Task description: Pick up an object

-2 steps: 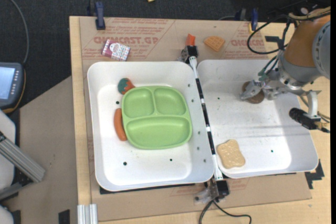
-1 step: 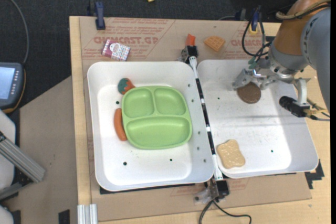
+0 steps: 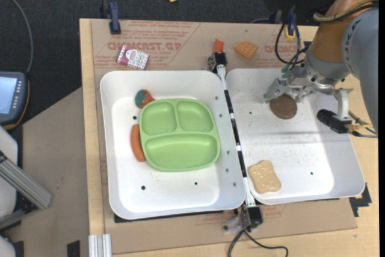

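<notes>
- The arm (image 3: pixel 343 39) reaches in from the right and hangs its pincer (image 3: pixel 290 92) low over the back part of the right bin (image 3: pixel 325 180).
- A round brown patty (image 3: pixel 283 108) lies flat on that bin's floor, directly under the pincer and a little toward the front. This looks like the thing being picked.
- The pincer's metal fingers (image 3: pixel 274 91) splay outward above the patty's back edge, so it reads as wide. Nothing sits between them.
- Whether the tips touch the patty or hover just over it cannot be told from this angle.
- The relation that matters: the patty is nearly straight below, offset slightly toward the front, so the move is mostly a short drop, not a sideways reach.
- Being round, the patty has no long axis, so the wrist angle should matter little. Its flatness is the harder part, since the fingers must get down to the bin floor to close around its rim.
- A tan cracker-like piece (image 3: pixel 265 177) lies well apart at the front left corner of the same bin.
- The left bin (image 3: pixel 114 129) holds a green divided plate (image 3: pixel 178 133), with an orange sausage-shaped toy (image 3: pixel 137 143) just beside it.
</notes>
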You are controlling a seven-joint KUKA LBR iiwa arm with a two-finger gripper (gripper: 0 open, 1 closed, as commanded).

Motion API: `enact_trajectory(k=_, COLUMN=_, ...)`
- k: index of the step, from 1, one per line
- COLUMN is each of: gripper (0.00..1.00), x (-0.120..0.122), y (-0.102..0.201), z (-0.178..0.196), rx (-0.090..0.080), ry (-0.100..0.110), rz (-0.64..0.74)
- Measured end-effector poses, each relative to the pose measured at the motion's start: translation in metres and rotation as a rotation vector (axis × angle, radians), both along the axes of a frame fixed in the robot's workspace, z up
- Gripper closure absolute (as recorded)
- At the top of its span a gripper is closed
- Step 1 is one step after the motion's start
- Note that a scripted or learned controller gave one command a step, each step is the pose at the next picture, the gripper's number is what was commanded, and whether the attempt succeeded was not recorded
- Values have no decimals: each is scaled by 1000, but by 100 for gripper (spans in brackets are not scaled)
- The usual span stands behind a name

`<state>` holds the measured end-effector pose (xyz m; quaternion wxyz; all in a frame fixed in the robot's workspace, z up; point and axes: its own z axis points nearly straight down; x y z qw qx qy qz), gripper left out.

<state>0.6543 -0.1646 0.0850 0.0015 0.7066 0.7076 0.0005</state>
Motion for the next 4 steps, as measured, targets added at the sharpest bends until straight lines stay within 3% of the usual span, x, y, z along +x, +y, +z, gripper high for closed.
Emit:
enact_trajectory(k=1, gripper=0, x=13, y=60, z=0, rx=2, ry=-1, rz=4)
enact_trajectory(k=2, gripper=0, x=-34, y=51, z=0, rx=3, ry=8, rz=-3)
enact_trajectory(k=3, gripper=100, x=-31, y=52, z=11, rx=1, ry=0, rz=-1)
enact_trajectory(k=4, gripper=100, x=-35, y=133, z=108, rx=4, ry=-8, rz=7)
